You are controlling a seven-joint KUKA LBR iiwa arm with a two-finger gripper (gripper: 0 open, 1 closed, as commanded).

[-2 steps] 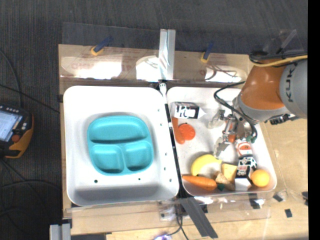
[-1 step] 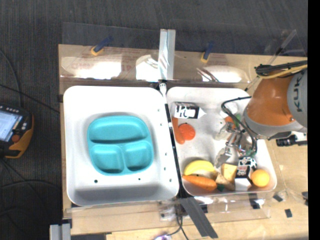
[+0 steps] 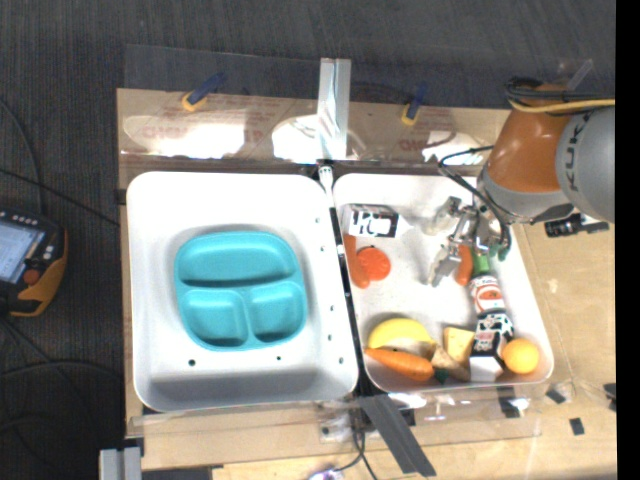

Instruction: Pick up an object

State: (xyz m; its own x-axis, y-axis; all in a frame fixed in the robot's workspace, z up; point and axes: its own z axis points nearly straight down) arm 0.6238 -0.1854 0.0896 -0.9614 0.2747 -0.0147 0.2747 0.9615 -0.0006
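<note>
Fingers (image 3: 445,263) of the gripper (image 3: 455,265) point down near the right bin's (image 3: 420,190) right edge; an orange object (image 3: 464,264) sits between them, apparently pinched.

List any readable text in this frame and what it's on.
"KU", the cut-off start of a word, runs sideways on the grey arm.
Black-and-white carton: print too blurred to read.
Small can and patterned box: labels too small to read.
Handheld screen: unreadable.
</note>
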